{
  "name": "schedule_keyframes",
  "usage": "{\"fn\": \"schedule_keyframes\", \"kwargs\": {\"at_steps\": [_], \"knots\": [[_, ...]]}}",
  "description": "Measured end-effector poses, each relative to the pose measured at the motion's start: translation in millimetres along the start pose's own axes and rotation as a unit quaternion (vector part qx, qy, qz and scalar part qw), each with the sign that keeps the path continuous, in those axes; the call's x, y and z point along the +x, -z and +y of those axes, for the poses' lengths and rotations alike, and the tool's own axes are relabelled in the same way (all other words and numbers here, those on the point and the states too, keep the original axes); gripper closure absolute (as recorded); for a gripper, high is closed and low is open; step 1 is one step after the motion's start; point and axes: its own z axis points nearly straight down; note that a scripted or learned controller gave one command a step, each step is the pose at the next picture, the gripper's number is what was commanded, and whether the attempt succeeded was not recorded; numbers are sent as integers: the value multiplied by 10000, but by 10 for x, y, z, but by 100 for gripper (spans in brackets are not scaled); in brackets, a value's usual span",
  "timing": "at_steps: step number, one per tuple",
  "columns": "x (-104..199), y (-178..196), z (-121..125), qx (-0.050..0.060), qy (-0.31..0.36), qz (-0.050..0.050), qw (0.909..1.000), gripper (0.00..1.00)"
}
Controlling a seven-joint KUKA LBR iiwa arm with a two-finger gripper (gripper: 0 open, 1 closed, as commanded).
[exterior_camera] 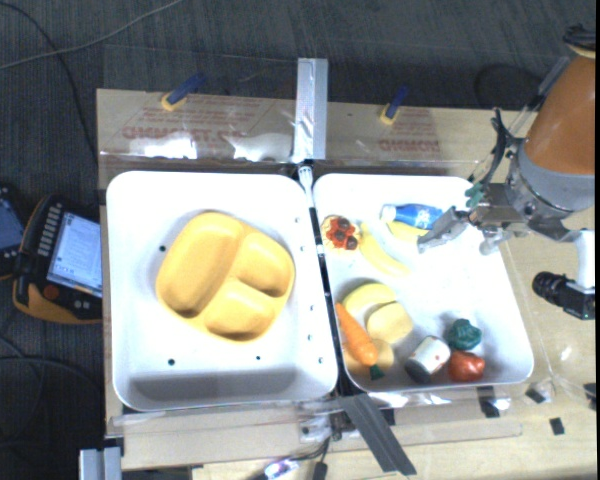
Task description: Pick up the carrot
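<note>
Two shallow white bins sit side by side on the desk. Left white bin holds a big lumpy yellow bread-like object, nothing to do w/ the task. Right white bin has the rest. Orange tapered carrot lies at approx 7 o'clock in that bin, tight along the divider wall, green tip pointing toward 5 o'clock. Just beside it, at its 2 o'clock, are pale yellow round halves, look to be touching or nearly so. Yellow banana is up at 11 o'clock, w/ a small red-orange item beside it and a blue-and-white bottle at 12.

Gripper hovers near 1 o'clock of the right bin, close to the bottle, well apart from the carrot. Fingers look spread somewhat, w/ nothing between them, touching nothing as far as I can tell.

Step in hand, my judgement: approach, not yet begun properly. To do it well, travel toward 7 o'clock, turn the wrist so the fingers straddle the carrot across its width, not lengthwise. Wall on one side and yellow halves on the other leave little room, so aim at the thicker mid part and come down straight.
</note>
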Motion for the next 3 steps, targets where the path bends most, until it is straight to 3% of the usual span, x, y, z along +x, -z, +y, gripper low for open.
{"fn": "schedule_keyframes", "kwargs": {"at_steps": [1,2,3], "knots": [[-148,1652,576,-16,438,-11,9990,0],[-641,1415,773,-11,1465,-29,9892,0],[-900,1543,1196,-19,3706,-33,9288,0]]}}
